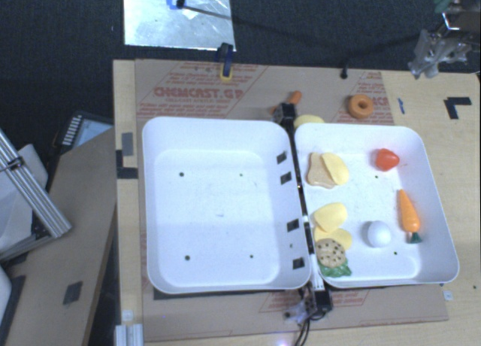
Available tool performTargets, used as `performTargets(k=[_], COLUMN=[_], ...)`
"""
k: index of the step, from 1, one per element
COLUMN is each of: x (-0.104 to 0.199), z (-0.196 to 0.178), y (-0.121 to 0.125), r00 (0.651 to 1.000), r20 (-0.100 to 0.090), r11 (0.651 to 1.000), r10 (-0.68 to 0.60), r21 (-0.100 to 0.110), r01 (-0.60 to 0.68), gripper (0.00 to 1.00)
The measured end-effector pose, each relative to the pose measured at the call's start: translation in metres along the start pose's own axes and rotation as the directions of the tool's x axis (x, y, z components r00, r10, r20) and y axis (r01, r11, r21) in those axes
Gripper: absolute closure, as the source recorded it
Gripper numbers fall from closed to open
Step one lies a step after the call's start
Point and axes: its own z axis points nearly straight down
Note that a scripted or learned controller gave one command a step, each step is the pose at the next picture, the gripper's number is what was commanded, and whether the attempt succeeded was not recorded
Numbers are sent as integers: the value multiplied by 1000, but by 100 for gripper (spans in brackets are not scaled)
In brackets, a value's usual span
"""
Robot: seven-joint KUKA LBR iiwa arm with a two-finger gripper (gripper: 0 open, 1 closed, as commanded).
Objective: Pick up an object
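Note:
The right bin (436,186) holds several toy foods. A tan bread slice with a yellow piece (327,170) lies at its left, and a red tomato (386,159) sits near the far wall. An orange carrot (408,213) lies along the right side, with a white egg (378,233) beside it. Yellow pieces (331,219) and a cookie on green lettuce (330,252) sit at the near left corner. My gripper (434,50) hangs at the top right, beyond the bench's far right corner and well away from both bins, with nothing seen in it.
The left bin (150,186) sits beside the right one. A donut (361,106) and a yellow item (308,120) lie on the cardboard behind the right bin. A shiny metal sheet (176,6) lies on the floor at the back left.

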Motion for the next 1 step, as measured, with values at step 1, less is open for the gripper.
performTargets(k=[1], x=[37], z=[-13], y=[-29], r00=[1000], r20=[-2], r11=[1000], r10=[0], r21=[14], r01=[0], gripper=[100])
